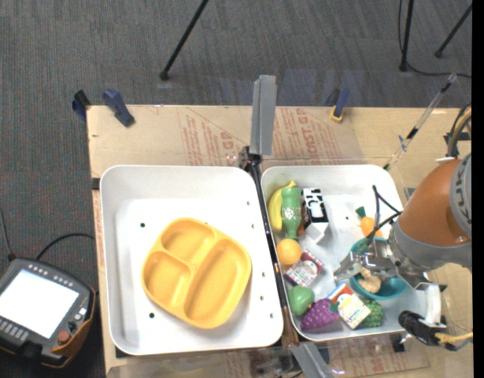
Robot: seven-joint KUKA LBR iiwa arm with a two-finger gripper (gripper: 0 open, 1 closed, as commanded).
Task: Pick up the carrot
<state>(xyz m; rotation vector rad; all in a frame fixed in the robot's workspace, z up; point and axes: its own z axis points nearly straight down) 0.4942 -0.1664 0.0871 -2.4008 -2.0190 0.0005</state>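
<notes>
The carrot (367, 224), a single small orange piece with a green top, lies in the right bin (348, 173) toward its right wall, partly behind black cables, just up and left of the gripper (366, 268). The gripper hangs over one teal bowl (387, 290) a little below the carrot; whether it is spread or closed cannot be told, and the carrot is not in its grasp. Around it the right bin holds one banana (275, 204), one green bottle-shaped toy (292, 207) with a pale label too small to read, one black-and-white carton (315, 208) whose print is not legible, one orange (288, 252), one small red-and-white packet (304, 272), one green pepper-like piece (300, 298), one bunch of purple grapes (320, 315) and one colourful little box (352, 309) with unreadable print. The left bin (123, 191) carries one yellow divided plate (197, 271) with three compartments. The cardboard (186, 132) under the bins shows red printed lettering, seen upside down and not clearly readable.
</notes>
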